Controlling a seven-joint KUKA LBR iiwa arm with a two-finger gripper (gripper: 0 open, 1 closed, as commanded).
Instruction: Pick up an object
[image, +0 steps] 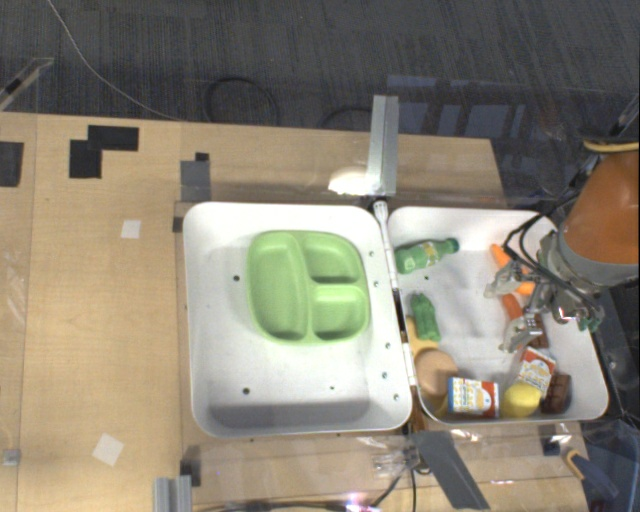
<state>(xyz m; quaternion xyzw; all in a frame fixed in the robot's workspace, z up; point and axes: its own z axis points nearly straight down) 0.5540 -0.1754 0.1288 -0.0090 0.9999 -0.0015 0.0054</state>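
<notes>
My gripper hangs low over the right part of the right bin, below the orange-banded wrist. Its two metal fingers stand apart, open, on either side of a small orange carrot piece; I cannot tell whether they touch it. A second orange piece lies just beyond. Also in this bin are a green bottle, a green cucumber, a tan round item, a small colourful carton, a yellow lemon, an orange-white packet and a brown item.
The left bin bears a green divided tray. A metal post rises behind the seam between the bins. Wooden bench surface spreads to the left. Cables run around the wrist at the right bin's far edge.
</notes>
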